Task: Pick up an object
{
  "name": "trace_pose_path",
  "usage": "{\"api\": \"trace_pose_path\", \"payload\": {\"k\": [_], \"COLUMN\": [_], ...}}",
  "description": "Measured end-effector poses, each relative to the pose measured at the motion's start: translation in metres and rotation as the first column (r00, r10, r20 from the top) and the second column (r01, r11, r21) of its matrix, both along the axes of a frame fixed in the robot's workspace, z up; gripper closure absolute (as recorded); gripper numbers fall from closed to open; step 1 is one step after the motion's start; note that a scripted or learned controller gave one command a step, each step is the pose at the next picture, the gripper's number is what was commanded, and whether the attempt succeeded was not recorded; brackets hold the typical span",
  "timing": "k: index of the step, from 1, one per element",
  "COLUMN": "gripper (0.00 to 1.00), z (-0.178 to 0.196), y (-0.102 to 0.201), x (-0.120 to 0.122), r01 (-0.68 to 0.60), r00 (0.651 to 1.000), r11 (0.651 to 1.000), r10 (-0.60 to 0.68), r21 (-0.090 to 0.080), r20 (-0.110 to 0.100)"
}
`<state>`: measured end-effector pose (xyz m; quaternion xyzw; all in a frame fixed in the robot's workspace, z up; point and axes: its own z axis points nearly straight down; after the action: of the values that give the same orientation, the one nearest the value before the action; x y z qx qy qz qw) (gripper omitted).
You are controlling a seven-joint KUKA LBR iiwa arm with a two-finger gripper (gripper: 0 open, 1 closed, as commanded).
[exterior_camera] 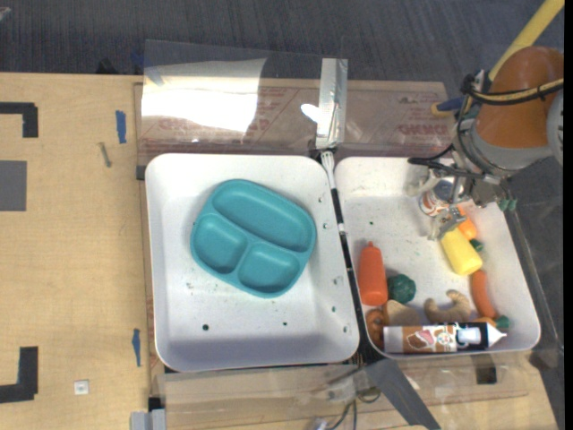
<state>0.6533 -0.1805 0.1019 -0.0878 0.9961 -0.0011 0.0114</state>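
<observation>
Nothing can be read for certain. The brown cardboard sheet behind the two bins, in the upper middle of the frame, carries faint reddish printing, too washed out to spell. The white tube with a brown and red label at the lower right carries a printed design, too small to make out.

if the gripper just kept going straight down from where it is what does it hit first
Most likely the yellow block, which lies in the right bin just below the gripper in the camera view. Depth is hard to judge from this slant, so it could instead land on bare bin floor right beside the block.
</observation>
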Motion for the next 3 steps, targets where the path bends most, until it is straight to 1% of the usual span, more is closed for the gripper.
{"api": "trace_pose_path", "payload": {"k": [1,2,3], "gripper": [0.0,1.0,1.0], "z": [-0.014,0.002,-0.012], "y": [0.013,0.013,0.044], "x": [-0.007,-0.003,-0.075], "r01": [-0.008,-0.007,-0.191], "r00": [1.0,1.0,0.982], "r11": [1.0,1.0,0.982], "r10": [0.008,0.007,0.191], "r21": [0.001,0.0,-0.003], "r20": [-0.014,0.001,-0.012]}}
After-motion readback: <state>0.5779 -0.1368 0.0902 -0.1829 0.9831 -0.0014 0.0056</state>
